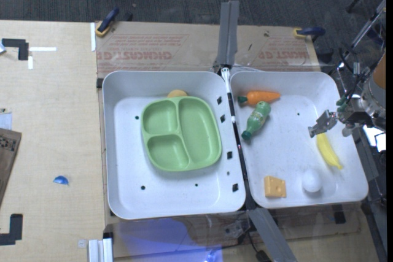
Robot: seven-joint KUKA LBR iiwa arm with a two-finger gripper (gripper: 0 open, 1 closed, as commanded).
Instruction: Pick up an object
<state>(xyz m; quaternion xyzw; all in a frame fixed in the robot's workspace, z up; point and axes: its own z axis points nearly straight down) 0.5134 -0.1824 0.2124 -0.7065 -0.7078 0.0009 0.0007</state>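
Lab: clamped cardboard (pixel 184 46), white bins (pixel 116 132), bench (pixel 49 119).

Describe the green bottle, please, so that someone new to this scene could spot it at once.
Look in the right-hand white bin, near its far left corner beside the divider between the two bins. The green bottle lies there on its side at a slant, just below the orange carrot. It is the one green thing in that bin; its other neighbours are yellow, orange or white.

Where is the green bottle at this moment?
The green bottle lies in the right bin, near its left wall, just below the carrot and far from the banana.
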